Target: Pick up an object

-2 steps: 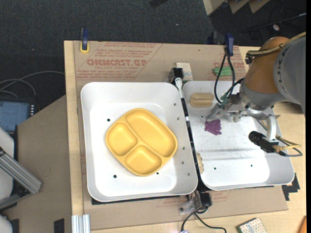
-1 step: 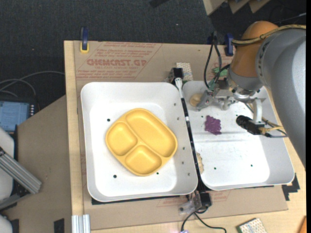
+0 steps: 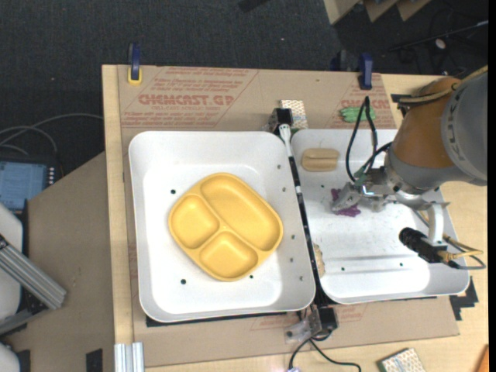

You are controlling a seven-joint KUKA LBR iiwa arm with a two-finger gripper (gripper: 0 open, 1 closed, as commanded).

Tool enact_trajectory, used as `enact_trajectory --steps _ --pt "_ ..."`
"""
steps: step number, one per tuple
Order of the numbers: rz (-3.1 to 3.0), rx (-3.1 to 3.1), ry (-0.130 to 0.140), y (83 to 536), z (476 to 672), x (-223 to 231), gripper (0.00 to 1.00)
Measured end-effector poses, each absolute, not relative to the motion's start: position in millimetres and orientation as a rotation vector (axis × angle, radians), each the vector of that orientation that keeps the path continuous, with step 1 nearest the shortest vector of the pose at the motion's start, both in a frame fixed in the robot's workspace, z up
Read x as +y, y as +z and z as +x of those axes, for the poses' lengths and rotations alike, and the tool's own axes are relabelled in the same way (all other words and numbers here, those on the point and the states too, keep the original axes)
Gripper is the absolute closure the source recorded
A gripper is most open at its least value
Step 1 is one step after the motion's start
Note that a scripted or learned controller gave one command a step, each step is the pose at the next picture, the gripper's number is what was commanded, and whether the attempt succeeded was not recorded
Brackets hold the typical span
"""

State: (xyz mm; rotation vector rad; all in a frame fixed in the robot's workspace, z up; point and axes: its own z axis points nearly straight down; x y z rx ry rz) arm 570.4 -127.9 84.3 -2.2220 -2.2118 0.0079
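Observation:
My gripper (image 3: 358, 193) hangs low over the upper middle of the right bin (image 3: 387, 281), on the grey arm that reaches in from the right. A small purple object (image 3: 344, 203) lies right at the gripper's tip, touching it or just under it. A tan oblong piece (image 3: 320, 160) rests near the bin's far left corner, a short way up and left of the gripper. In the left bin (image 3: 151, 231) sits a yellow three-compartment plate (image 3: 225, 225), tilted diagonally.
A green item (image 3: 355, 115) lies on the cardboard behind the right bin. Blue clamps (image 3: 136, 60) (image 3: 366, 72) hold the board's far edge. A black cable loops from the gripper up over the bin's far rim.

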Motion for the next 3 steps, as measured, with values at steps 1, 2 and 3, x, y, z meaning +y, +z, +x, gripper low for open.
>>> enact_trajectory --steps 1,2,3 --pt "-2.220 -2.226 -0.001 85 587.9 -91 0.00" --pt "-2.226 -2.224 -0.005 95 588.0 -93 1.00" --pt "-2.218 -2.235 -0.016 191 598.4 -28 1.00"
